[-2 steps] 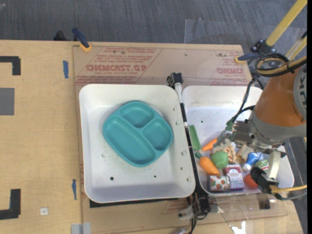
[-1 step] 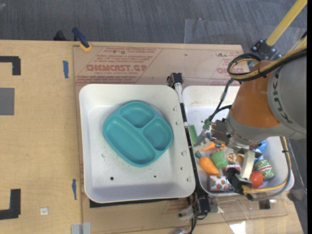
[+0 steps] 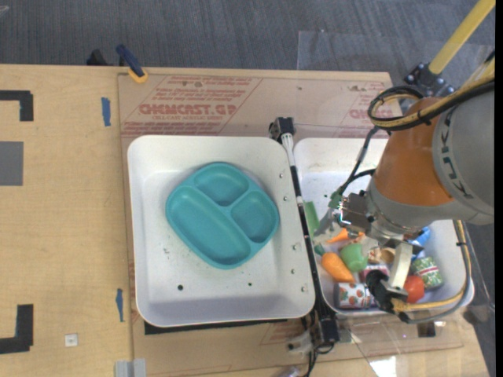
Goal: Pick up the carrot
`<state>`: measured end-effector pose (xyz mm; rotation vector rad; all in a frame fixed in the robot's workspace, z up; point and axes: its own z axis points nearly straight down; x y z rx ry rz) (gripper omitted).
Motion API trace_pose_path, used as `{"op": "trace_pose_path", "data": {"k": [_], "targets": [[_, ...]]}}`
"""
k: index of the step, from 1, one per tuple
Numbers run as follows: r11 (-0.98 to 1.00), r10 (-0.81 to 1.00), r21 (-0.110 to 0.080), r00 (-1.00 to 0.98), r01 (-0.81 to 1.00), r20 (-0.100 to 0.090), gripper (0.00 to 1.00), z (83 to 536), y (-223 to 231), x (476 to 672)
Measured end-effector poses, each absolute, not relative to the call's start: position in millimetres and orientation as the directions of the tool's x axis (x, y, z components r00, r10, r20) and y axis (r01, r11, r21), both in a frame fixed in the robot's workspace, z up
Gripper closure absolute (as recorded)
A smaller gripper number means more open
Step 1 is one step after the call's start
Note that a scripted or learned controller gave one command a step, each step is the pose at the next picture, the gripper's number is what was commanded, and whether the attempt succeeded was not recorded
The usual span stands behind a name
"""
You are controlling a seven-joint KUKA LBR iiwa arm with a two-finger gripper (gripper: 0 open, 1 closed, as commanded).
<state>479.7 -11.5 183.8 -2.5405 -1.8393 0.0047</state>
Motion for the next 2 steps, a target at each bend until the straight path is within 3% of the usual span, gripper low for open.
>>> {"op": "trace_pose_path", "data": {"k": [1, 2], "targets": [[-0.312, 0.950, -0.006, 0.312, 0.950, 0.001, 0.00, 184, -11, 479.6], [-0.293, 0.956, 0.005, 0.293, 0.956, 0.002, 0.00, 94, -86, 481.7]]}}
